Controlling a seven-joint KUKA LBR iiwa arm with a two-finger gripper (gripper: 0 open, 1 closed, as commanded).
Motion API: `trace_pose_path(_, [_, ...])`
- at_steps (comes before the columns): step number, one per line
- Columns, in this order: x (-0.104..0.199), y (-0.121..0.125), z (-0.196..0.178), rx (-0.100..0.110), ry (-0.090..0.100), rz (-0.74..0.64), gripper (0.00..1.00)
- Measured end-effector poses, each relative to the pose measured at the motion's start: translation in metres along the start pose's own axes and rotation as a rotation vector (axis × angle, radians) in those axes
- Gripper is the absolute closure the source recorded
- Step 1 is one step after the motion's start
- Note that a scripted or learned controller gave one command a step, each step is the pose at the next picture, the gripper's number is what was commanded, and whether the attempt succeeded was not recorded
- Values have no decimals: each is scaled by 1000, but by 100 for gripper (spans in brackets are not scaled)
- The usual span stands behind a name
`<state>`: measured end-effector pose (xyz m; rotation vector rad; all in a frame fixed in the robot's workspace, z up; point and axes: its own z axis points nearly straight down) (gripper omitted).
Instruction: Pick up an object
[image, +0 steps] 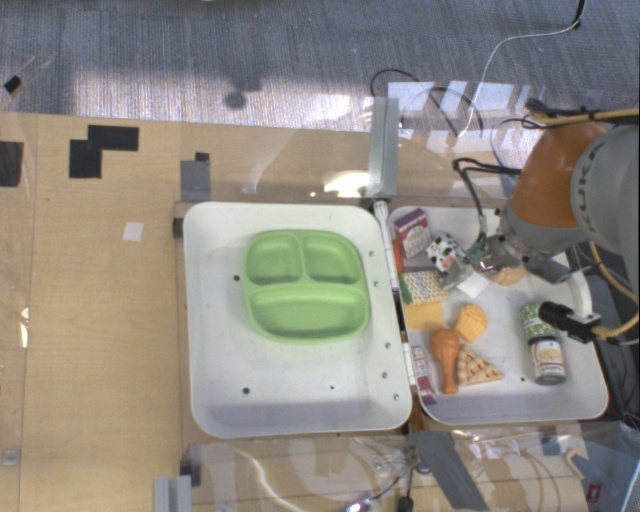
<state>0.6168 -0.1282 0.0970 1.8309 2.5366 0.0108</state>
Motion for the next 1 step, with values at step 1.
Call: trace_pose_path(1, [59, 40, -86, 12, 5, 152, 100])
